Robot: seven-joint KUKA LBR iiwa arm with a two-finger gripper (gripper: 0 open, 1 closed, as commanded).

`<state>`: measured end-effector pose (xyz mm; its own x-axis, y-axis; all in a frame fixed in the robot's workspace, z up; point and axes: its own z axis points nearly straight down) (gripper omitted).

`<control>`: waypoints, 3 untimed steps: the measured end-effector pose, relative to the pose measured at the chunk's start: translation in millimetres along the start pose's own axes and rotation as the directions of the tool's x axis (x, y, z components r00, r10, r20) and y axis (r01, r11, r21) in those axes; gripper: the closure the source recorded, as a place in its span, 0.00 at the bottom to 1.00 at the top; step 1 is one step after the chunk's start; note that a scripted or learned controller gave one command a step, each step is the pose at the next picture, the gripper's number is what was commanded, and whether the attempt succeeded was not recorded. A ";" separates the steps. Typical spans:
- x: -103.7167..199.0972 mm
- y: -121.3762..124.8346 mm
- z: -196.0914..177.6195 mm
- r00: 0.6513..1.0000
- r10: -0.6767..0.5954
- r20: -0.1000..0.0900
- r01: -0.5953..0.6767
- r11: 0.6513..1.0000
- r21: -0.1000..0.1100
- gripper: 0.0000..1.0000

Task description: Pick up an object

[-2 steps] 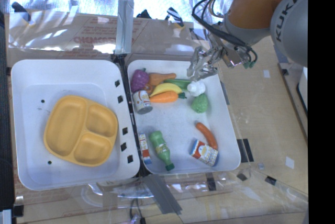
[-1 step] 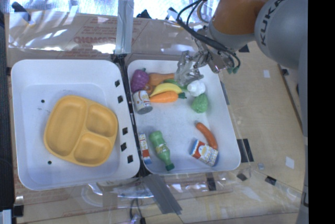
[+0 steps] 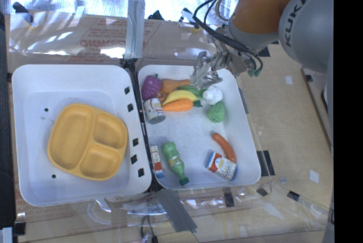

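A: What colours sit in the right bin (image 3: pixel 249 139)?

B: The bin is white. At its far end lie a purple bunch of grapes (image 3: pixel 151 87), a yellow banana (image 3: pixel 180 96), an orange carrot (image 3: pixel 178 105), a white lump (image 3: pixel 213 95) and a green lump (image 3: pixel 216 112).

A: And nearer?

B: A green bottle (image 3: pixel 174 162), an orange-red sausage (image 3: pixel 224 146), and a red and white packet with a yellow patch (image 3: pixel 221 166).

A: The left bin (image 3: pixel 22 88)?

B: White too, holding a yellow tray (image 3: pixel 87 141).

A: The arm?

B: Grey with an orange band (image 3: pixel 261 0); the tool (image 3: pixel 205 72) is silver-grey. The tabletop (image 3: pixel 283 117) is pale tan.
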<state>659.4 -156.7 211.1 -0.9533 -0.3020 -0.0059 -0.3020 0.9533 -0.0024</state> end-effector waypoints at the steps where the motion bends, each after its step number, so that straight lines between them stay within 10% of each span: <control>1: 17.7 -51.3 -14.2 0.991 -0.134 -0.001 0.134 0.991 0.002 1.00; 2: 9.3 -22.1 31.8 0.987 -0.163 -0.005 0.163 0.987 -0.005 1.00; 3: 9.1 -23.0 30.2 0.987 -0.162 -0.003 0.162 0.987 -0.002 0.00</control>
<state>657.9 -181.4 180.9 -0.8919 -0.4523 -0.0026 -0.4523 0.8919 -0.0009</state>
